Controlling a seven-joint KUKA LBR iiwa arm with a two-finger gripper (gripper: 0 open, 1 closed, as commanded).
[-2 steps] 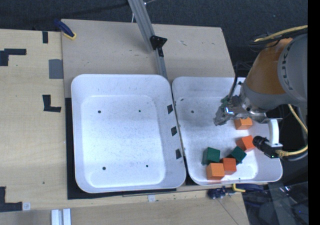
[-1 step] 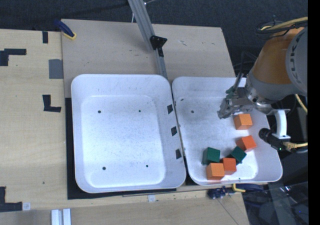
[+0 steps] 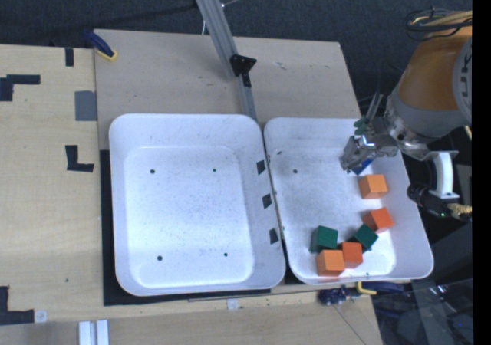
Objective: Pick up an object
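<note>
Orange cube (image 3: pixel 373 185), the block nearest the gripper (image 3: pixel 359 155): you find it in the right bin (image 3: pixel 307 190), toward the far right wall, just below and to the right of the gripper, and apart from it. It is a matte, flat-faced block that looks about as wide as it is long, so you can read no long axis from it; its sides lie roughly along the bin's walls. Nearer you in the same bin lies a second orange cube (image 3: pixel 379 219), with a dark green block (image 3: pixel 365 237) touching it. Another green block (image 3: pixel 324 238) and two more orange blocks (image 3: pixel 352 252) (image 3: pixel 331 261) are clustered at the near wall. A small blue patch (image 3: pixel 366 165) shows at the gripper's lower edge; you cannot tell what it is, nor how wide the gripper stands. Both bins are shallow white trays with rounded corners and speckled floors. The left bin (image 3: pixel 184 205) lies beside the right, rims touching. They rest on a pale wooden bench (image 3: pixel 299 75).
</note>
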